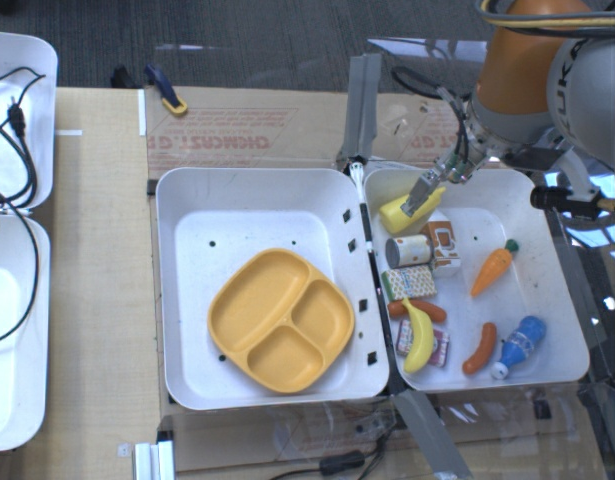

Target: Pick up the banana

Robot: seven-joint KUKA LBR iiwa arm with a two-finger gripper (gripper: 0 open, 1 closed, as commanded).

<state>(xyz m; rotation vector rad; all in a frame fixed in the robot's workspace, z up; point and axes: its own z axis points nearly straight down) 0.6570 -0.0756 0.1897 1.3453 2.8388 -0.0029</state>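
The banana (pixel 419 336) lies in the right bin (pixel 557 298), near its front left corner, curving from a brown tip by a red sausage down onto a small printed packet. My gripper (pixel 423 198) is at the back left of that bin, well behind the banana, pressed against a yellow lumpy object (pixel 400 214). The grey arm with its orange band (pixel 527 58) reaches in from the upper right.
Between gripper and banana are a can on its side (pixel 407 250), a small orange box (pixel 443 245) and a patterned box (pixel 411 283). A carrot (pixel 492 270), a second sausage (pixel 479 348) and a blue bottle (pixel 518 345) lie to the right. The left bin (pixel 187 228) holds a yellow divided plate (pixel 280 319).
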